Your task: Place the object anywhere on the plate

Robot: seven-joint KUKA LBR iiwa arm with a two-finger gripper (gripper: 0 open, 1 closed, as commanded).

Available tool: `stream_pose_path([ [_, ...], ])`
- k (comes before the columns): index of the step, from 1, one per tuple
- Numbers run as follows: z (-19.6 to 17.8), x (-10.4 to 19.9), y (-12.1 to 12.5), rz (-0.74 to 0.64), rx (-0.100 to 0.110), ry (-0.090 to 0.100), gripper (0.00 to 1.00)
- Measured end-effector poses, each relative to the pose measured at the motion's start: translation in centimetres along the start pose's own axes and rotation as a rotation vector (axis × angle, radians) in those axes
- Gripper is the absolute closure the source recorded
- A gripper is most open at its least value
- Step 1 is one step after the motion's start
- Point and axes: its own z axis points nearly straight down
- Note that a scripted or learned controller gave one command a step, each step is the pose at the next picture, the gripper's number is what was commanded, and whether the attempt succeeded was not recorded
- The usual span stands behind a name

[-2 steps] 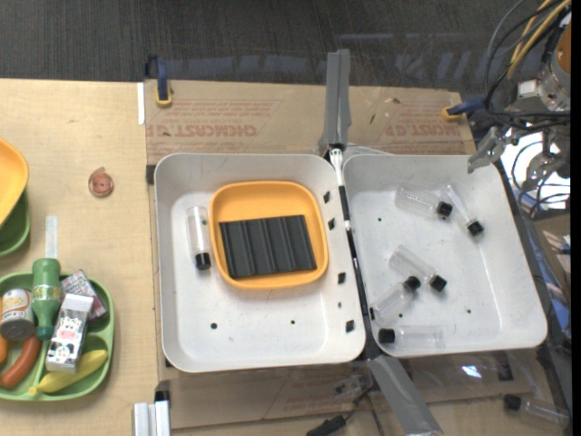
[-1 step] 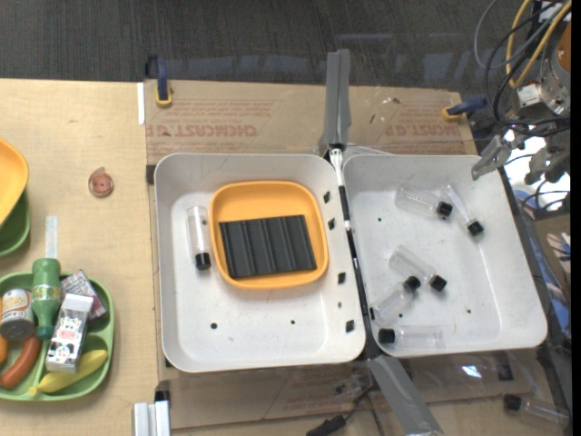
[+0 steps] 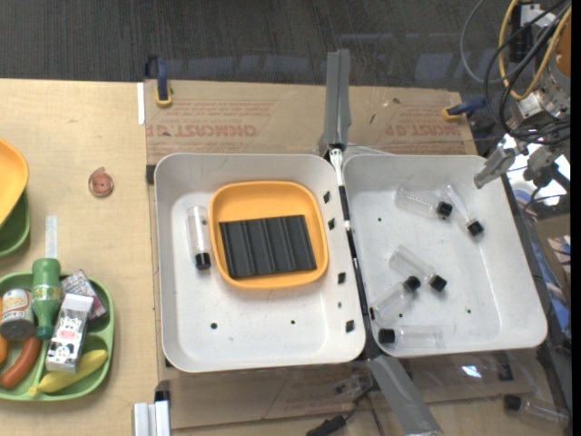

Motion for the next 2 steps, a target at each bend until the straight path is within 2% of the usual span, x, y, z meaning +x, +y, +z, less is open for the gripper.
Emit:
stream_pose_path([
  [1,-1.5,-1.1,-0.2,-0.229,0.0,0.0,0.0],
  [2,0.0,-0.8,-0.1,-0.389,-0.002,-0.001,0.0],
])
